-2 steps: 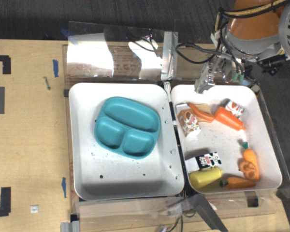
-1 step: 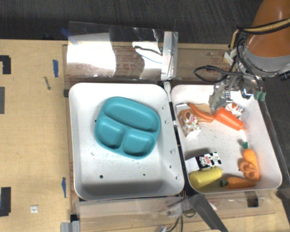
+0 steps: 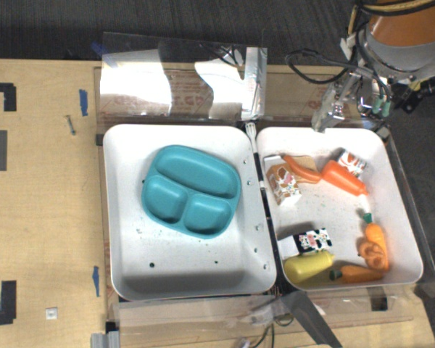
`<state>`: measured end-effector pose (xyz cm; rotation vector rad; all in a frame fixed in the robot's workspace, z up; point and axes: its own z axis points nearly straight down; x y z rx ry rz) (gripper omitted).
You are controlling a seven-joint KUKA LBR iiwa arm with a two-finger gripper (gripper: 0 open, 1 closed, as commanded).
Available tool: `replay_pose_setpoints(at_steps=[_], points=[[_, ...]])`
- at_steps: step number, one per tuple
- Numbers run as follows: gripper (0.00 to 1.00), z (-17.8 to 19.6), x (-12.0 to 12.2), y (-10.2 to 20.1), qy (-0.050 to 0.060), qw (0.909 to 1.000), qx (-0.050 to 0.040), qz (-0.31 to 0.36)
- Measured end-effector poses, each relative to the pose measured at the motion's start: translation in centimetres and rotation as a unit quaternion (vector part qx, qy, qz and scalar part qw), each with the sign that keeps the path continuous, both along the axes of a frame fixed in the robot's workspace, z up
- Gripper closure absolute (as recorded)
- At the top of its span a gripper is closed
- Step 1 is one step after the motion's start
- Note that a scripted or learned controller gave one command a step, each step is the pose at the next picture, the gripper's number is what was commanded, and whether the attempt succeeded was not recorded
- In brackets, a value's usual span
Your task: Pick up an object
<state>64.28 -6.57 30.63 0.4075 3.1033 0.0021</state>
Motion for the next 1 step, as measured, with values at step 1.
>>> replay_pose_setpoints(at_steps=[1], points=[[1.0,-9.24,1.2,1.79,0.008,0.9998,0.0008,0.02]])
